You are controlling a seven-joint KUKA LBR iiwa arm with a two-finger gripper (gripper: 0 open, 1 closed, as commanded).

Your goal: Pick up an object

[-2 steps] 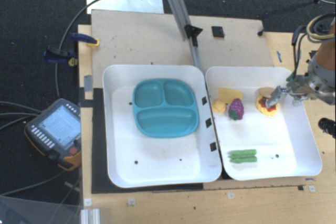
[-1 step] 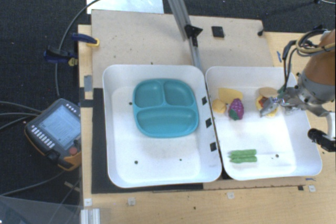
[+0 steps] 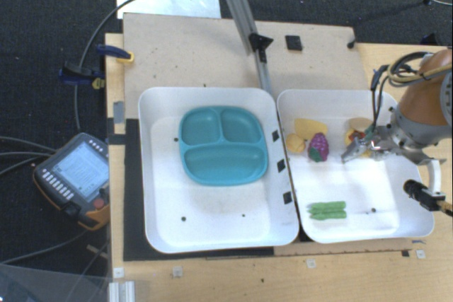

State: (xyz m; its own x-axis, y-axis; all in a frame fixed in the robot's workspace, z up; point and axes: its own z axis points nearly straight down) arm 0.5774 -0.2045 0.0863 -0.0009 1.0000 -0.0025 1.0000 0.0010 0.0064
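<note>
A: Where was the gripper [image 3: 352, 152] at that moment?

B: It was in the right bin [image 3: 382, 226], at the centre right of the frame, low over the white floor. The fingers looked a little apart, and nothing was between them. The purple piece [image 3: 318, 146] lay just left of them, and an orange-yellow piece [image 3: 356, 129] lay close above them.

A: So how should the grasp be done well?

B: In my opinion the arm should choose one piece first. The purple piece touched or nearly touched the small yellow piece [image 3: 295, 143], so the fingers should come straight down on its two free sides and close only when it sat between them. The green piece [image 3: 326, 210], alone in the lower part of the bin, seemed the easier choice, because nothing crowded it.

A: And the count of things?

B: Two white bins. The left bin [image 3: 159, 208] held one teal plate [image 3: 223, 145] with three compartments. The right bin held, as far as I could tell, five small pieces: one pale yellow wedge [image 3: 310, 127], one small yellow, one purple, one orange-yellow, one green.
</note>
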